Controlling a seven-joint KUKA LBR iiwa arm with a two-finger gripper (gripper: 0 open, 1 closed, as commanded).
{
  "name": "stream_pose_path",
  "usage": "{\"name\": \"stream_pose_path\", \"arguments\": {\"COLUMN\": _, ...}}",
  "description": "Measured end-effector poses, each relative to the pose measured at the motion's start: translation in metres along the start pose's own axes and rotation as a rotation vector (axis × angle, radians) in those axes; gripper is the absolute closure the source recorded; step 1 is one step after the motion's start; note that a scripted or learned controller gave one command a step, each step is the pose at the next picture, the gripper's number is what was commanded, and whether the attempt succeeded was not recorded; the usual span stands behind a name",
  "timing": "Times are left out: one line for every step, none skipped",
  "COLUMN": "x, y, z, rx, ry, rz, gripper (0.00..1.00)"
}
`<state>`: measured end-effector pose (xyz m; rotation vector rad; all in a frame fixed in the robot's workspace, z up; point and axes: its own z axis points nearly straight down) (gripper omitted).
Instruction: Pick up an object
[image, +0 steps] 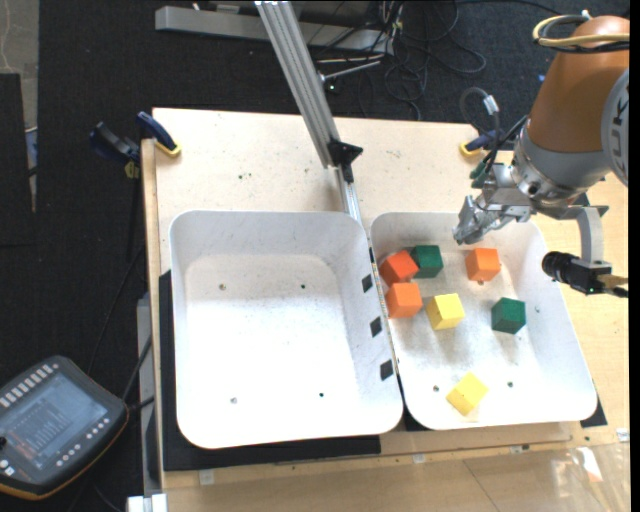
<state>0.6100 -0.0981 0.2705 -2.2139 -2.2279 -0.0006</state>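
One arm (580, 100) bent over right bin (570, 340) | hand (472, 232) above orange cube (483, 264)

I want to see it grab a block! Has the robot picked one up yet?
Not yet. Done: the gripper has reached the right bin, above the blocks. In hand: nothing shows between its fingers. Left: all seven blocks lie in the bin, and the nearest is an orange block, so the grab and lift remain.
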Motion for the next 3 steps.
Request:
{"name": "stream_pose_path", "arguments": {"x": 0.045, "y": 0.014, "z": 0.005, "rx": -0.002, "ry": -0.001, "rz": 0.0, "gripper": 1.0}}
{"name": "stream_pose_path", "arguments": {"x": 0.108, "y": 0.024, "z": 0.009, "rx": -0.002, "ry": 0.001, "rz": -0.002, "gripper": 1.0}}
{"name": "stream_pose_path", "arguments": {"x": 0.162, "y": 0.022, "z": 0.027, "rx": 0.002, "ry": 0.0, "rz": -0.001, "gripper": 1.0}}
